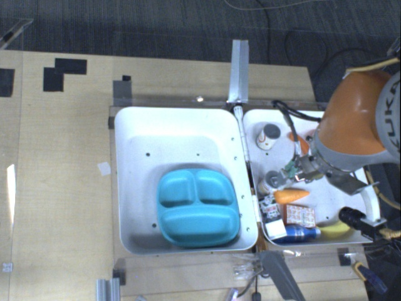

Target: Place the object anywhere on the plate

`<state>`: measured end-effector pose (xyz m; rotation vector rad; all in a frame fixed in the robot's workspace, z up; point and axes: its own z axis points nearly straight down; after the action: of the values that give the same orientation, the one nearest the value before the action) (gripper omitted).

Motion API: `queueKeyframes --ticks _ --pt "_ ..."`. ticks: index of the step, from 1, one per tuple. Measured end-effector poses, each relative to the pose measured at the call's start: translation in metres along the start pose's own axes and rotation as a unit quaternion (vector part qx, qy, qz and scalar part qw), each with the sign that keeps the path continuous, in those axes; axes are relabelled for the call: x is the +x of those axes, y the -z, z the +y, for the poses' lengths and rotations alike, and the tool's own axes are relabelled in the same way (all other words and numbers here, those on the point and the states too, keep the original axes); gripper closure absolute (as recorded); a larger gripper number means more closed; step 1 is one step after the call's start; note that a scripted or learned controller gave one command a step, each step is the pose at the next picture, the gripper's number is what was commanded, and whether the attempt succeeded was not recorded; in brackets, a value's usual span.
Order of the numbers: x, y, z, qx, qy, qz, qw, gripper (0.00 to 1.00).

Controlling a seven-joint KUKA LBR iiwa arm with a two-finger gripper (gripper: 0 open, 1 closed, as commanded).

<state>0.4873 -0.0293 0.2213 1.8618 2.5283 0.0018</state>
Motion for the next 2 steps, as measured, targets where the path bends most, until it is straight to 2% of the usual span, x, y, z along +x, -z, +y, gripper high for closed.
queueKeyframes --ticks 1,2 --pt "0.044 -0.038 0.014 0.001 0.101 0.001 0.9949 1.0" --pt "0.108 -0.037 0.033 0.0 0.176 0.001 0.9843 1.0"
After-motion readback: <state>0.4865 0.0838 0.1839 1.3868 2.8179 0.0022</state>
